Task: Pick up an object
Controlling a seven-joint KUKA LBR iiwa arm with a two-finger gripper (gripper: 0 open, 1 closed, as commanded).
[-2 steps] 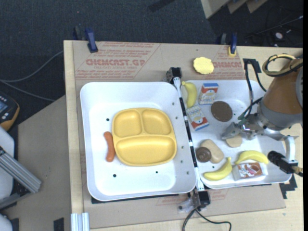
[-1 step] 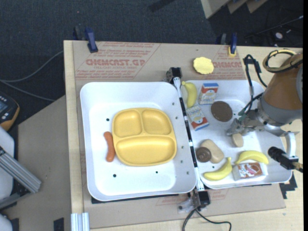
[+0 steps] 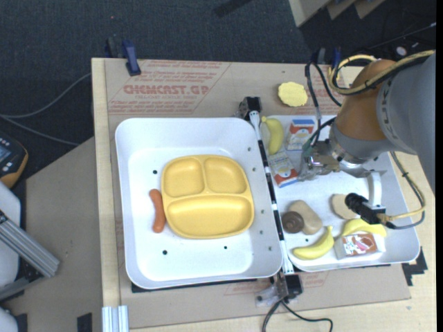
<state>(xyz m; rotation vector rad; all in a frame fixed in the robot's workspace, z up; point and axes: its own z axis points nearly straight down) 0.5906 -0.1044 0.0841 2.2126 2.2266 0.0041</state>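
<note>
Reaching low into the right-hand shallow white bin [image 3: 408, 244], the gripper [image 3: 313, 164], its grasp impossible to judge, is nearing a small red-and-white carton [image 3: 285, 177] beside it, nothing lifted yet.

We see the pickable things spread over the right bin [image 3: 396, 253]. By its far left corner a small yellow banana [image 3: 275, 134] stands lengthwise, with a white carton [image 3: 300, 133] just beside it and a red-and-white packet [image 3: 284, 172] nearer along the left wall. Near the front edge lie a brown-and-tan piece [image 3: 300, 218], a curved banana [image 3: 313, 245] and a red-and-white box [image 3: 359, 243] toward the front right corner.
</note>
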